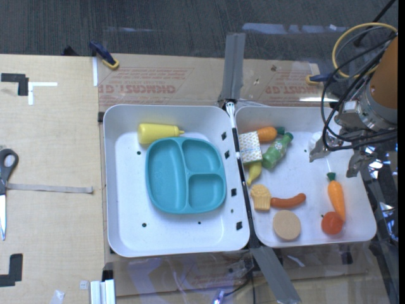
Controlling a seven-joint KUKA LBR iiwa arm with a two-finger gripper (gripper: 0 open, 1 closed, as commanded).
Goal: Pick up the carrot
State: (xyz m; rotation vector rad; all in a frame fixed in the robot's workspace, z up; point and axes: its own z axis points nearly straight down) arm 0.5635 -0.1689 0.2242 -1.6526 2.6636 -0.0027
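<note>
The carrot (336, 198) is orange with a small green top. It lies lengthwise near the right wall of the right bin (304, 122), top pointing to the far side. My gripper (333, 161) hovers just beyond the carrot's green top, at the bin's right side. Its fingers stand open with nothing between them. One fingertip (314, 152) is left of the carrot's line, the other sits to the right of it. The grey arm with its orange band (386, 84) comes in from the upper right.
A red tomato (331, 223) touches the carrot's near end. The right bin also holds a tan disc (286, 225), sausage (288, 201), green bottle (276, 151), patterned block (249, 146) and an orange piece (266, 133). The left bin holds a teal divided plate (186, 175) and a yellow bottle (158, 132).
</note>
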